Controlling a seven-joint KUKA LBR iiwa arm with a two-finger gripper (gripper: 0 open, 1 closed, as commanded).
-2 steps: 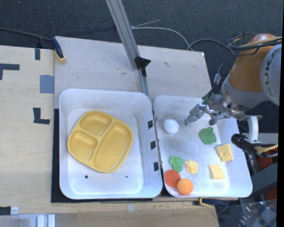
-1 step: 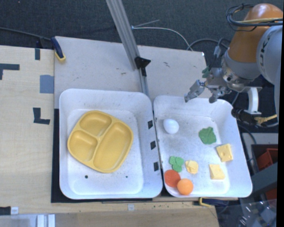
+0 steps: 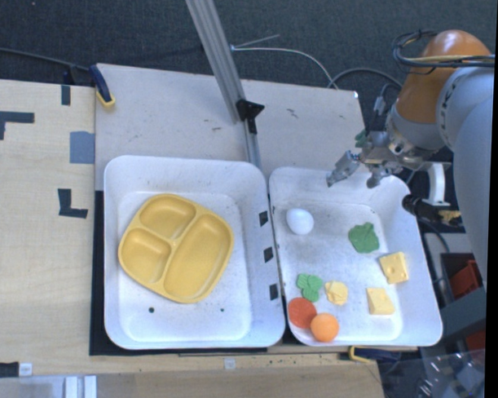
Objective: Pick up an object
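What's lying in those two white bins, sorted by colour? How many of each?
Yellow: 4 – divided plate, two blocks, small lumpy piece
Green: 2 – leafy pieces
White: 1 – egg
Orange: 1 – ball
Red: 1 – round piece
Total: 9

Two white bins (image 3: 109, 230), lightly speckled with dark flecks, on a pale wooden bench (image 3: 35, 244). Yellow divided plate (image 3: 175, 247) in one; white egg (image 3: 299, 221), green leafy piece (image 3: 363, 237), yellow cheese wedges (image 3: 393, 267), red tomato (image 3: 301, 311) and orange ball (image 3: 324, 326) in the other.
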